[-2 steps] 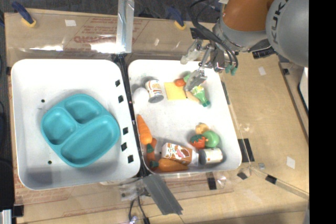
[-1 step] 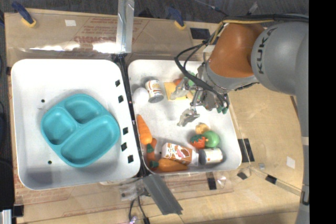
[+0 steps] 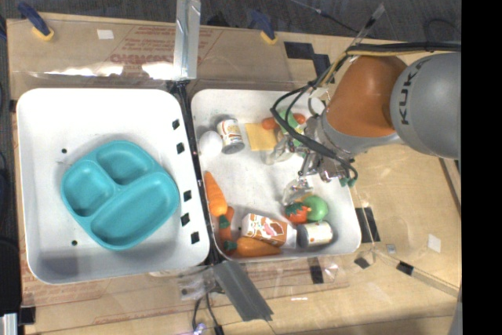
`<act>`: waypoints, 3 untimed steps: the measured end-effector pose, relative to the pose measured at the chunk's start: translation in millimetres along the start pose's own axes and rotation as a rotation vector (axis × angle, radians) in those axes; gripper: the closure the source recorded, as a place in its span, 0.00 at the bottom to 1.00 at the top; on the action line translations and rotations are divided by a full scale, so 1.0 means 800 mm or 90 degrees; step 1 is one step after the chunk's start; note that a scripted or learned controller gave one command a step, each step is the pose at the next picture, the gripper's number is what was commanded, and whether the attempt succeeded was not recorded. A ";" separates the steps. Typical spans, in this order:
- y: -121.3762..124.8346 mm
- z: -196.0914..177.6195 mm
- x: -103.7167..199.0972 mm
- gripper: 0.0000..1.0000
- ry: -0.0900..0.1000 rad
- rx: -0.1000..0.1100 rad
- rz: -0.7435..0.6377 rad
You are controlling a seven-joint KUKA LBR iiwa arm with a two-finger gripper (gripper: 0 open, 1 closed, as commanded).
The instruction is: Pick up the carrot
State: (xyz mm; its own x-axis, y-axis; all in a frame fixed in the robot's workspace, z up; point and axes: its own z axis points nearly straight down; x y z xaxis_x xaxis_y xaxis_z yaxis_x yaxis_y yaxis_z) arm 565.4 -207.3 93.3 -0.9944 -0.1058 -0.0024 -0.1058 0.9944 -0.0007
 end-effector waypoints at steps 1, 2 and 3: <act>0.010 -0.001 -0.090 0.00 -0.002 0.001 -0.208; 0.010 -0.016 -0.092 1.00 -0.005 0.002 -0.209; -0.008 -0.054 -0.078 1.00 -0.001 0.000 -0.439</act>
State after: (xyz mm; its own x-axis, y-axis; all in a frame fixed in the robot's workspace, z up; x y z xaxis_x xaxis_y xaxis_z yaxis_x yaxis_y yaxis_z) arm 628.3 -207.3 136.9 -0.6994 -0.7147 -0.0032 -0.7147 0.6994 -0.0033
